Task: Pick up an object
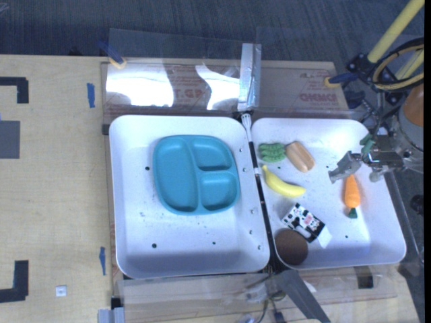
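Left shallow white bin (pixel 128 200): one teal plastic divided plate (pixel 196 173), three compartments, lying flat near the centre.

Right shallow white bin (pixel 384 237): green leafy toy vegetable (pixel 272 152) by the dividing wall; tan bread-roll toy (pixel 300 157) just beside it; yellow toy banana (pixel 281 184) below those two; black-and-white spotted packet (pixel 304 223) lower centre; dark brown round piece (pixel 291 245) at the near rim, touching the packet's corner; orange toy carrot (pixel 351 194) with green tip, upright, toward the right side.

Grey two-finger gripper (pixel 345 167): low over the right bin, just above and left of the carrot, grasping nothing; finger spread cannot be judged.
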Motion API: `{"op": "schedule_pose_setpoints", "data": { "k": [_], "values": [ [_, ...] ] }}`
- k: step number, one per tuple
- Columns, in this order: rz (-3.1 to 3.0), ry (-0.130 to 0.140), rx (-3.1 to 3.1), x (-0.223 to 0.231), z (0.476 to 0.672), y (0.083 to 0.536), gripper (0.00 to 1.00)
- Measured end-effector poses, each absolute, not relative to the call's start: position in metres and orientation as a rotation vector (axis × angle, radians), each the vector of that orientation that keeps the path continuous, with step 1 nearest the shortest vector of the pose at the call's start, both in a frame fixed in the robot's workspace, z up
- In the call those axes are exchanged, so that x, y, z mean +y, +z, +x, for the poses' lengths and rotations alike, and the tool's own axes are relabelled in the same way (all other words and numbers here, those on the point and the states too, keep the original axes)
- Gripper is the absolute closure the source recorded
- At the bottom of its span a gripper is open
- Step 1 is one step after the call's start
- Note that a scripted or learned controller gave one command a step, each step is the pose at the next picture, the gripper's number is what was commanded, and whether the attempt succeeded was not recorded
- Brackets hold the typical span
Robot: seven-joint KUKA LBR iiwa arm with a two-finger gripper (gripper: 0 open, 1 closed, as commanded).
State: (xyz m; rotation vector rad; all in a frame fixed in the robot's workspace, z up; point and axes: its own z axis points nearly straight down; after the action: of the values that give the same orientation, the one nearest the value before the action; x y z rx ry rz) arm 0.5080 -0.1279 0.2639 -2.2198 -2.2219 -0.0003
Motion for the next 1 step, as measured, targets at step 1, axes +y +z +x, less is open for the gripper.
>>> {"op": "schedule_pose_setpoints", "data": {
  "k": [1],
  "values": [
    [-2.112,0.003,-2.327,-0.2129,0.5442,0.214,0.0]
  ]
}}
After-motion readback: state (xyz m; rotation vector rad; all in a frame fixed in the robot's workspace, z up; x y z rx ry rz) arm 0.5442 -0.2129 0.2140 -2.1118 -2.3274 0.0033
